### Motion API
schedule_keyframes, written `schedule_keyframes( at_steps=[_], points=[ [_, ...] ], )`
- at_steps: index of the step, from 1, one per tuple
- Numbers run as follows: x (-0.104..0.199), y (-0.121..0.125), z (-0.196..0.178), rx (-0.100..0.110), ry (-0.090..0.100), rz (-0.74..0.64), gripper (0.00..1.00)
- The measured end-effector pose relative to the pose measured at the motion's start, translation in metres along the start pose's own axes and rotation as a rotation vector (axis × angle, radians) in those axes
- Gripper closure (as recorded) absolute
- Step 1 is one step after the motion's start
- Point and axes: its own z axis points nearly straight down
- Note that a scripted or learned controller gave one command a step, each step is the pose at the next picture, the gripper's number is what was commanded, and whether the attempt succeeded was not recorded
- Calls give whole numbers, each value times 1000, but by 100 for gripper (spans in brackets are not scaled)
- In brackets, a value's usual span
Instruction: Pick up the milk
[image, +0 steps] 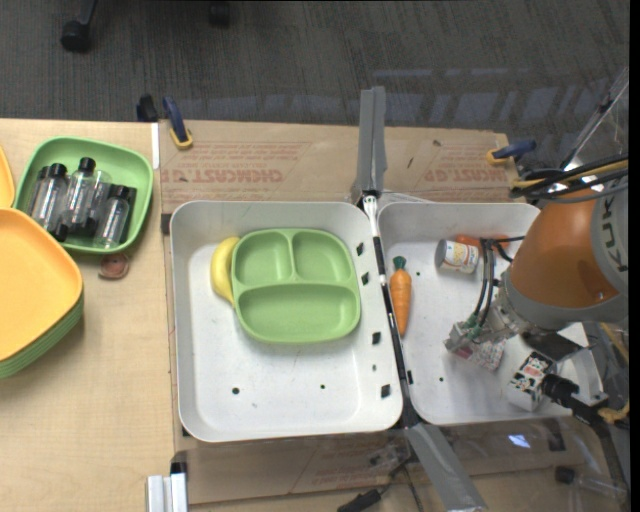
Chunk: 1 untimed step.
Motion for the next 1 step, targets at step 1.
schedule_keyframes(
  at_steps=[1],
  points=[
    [39, 81, -92, 13, 3, 31, 100]
  ],
)
